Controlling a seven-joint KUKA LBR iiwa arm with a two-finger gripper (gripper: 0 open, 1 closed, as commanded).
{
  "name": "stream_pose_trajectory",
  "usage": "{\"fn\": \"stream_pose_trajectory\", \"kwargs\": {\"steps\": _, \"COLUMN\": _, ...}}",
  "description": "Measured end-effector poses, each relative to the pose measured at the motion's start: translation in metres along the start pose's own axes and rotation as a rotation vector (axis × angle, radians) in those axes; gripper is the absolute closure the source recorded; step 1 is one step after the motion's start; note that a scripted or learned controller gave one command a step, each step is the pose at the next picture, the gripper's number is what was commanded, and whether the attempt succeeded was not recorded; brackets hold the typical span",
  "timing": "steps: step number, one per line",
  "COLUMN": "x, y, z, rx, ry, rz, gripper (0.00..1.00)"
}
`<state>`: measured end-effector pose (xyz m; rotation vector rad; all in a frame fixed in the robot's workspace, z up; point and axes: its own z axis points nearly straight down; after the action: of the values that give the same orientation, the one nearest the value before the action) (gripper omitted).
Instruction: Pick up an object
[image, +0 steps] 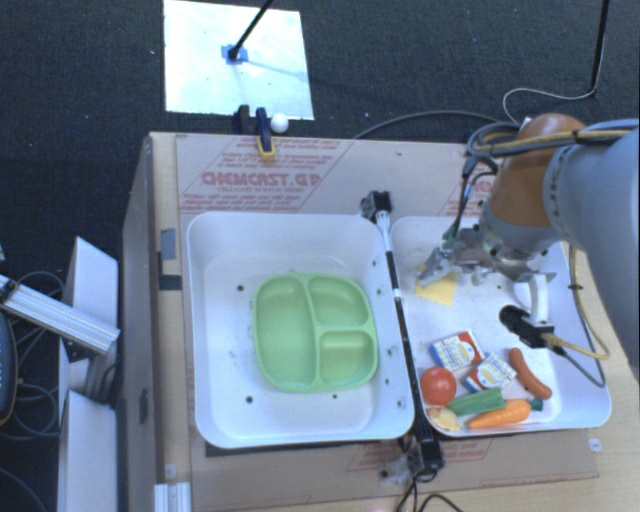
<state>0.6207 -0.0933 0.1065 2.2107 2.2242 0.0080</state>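
A: Gripper (447, 262) low in far part of right bin (585, 400), tips just above yellow cheese wedge (438, 290). My finger spread: cannot tell.

B: Risk?

A: Wedge lies flat near the divider; I judge my fingers could skid over it. Tomato (437, 385), carrot (500, 413), sausage (529, 373) clustered at near edge.

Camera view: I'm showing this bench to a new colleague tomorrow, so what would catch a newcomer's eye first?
Probably the green divided plate, lying alone in the left bin. Next, the grey arm with its orange band reaching in from the right, its gripper low over a yellow wedge at the right bin's far end. Then the bright cluster of toy food at the near edge: a tomato, a carrot and a sausage.
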Motion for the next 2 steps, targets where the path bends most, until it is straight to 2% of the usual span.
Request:
{"fn": "stream_pose_trajectory", "kwargs": {"steps": 1, "x": -0.011, "y": 0.045, "z": 0.022, "rx": 0.005, "ry": 0.000, "rz": 0.001, "gripper": 0.00}}
{"fn": "stream_pose_trajectory", "kwargs": {"steps": 2, "x": -0.011, "y": 0.046, "z": 0.011, "rx": 0.002, "ry": -0.002, "rz": -0.003, "gripper": 1.00}}
